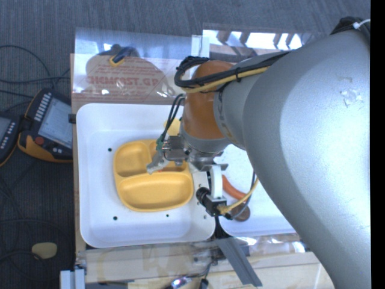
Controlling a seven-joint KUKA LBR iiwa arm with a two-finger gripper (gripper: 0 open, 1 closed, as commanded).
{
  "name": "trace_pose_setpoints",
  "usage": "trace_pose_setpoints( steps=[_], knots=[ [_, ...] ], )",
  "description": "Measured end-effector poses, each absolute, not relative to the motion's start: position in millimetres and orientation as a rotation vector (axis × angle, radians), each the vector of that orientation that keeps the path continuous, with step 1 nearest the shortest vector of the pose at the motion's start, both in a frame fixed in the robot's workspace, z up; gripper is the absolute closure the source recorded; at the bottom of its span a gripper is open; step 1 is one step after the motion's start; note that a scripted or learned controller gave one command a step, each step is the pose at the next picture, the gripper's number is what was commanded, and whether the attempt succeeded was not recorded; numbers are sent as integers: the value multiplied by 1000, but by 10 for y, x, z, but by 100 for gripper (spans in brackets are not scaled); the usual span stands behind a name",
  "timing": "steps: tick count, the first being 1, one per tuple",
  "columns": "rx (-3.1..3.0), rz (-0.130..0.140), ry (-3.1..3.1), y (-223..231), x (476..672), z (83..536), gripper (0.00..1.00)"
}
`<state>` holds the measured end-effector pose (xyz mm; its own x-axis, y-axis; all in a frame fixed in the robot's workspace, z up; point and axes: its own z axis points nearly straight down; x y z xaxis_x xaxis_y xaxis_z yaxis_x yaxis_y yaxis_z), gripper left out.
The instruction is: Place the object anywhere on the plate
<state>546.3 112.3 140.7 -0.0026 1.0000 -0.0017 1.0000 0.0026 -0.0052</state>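
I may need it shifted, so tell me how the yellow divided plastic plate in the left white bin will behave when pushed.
The yellow divided plastic plate looks moulded and rigid, so it would probably slide whole rather than flex. It sits low and flat on the smooth floor of the left white bin, so tipping seems unlikely and skidding likelier.

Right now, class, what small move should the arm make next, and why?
Probably shift toward the orange object, which lies in the right bin, partly under the arm, while the gripper hangs over the yellow divided plate.
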Motion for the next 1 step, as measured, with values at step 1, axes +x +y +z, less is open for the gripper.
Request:
trace_pose_setpoints(
  steps=[1],
  knots=[
    [-2225, 6, -2222, 366, 6151, 3001, 0]
  ],
)
